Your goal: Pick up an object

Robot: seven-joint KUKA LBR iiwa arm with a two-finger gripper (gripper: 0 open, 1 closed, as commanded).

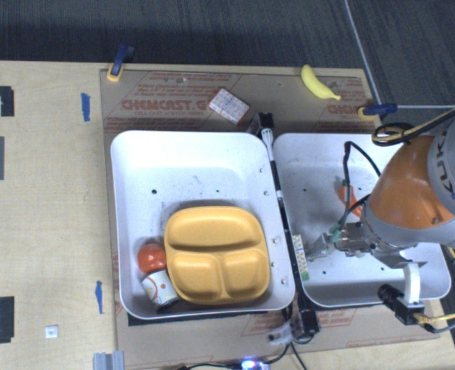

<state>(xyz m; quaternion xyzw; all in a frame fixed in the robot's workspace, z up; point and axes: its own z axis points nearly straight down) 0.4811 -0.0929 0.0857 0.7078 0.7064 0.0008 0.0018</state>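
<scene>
Reaching into the right bin (436, 284), arm (412, 195) low over its floor, fingers (325, 243) hard to read, open or closed unclear, yellow tray (216, 253), orange ball (151, 258) in left bin (135, 160)

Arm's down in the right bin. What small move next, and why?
Probably lift and swing left: the end effector sits low over the right bin, while the yellow tray and the orange-and-white object lie in the left bin.
</scene>
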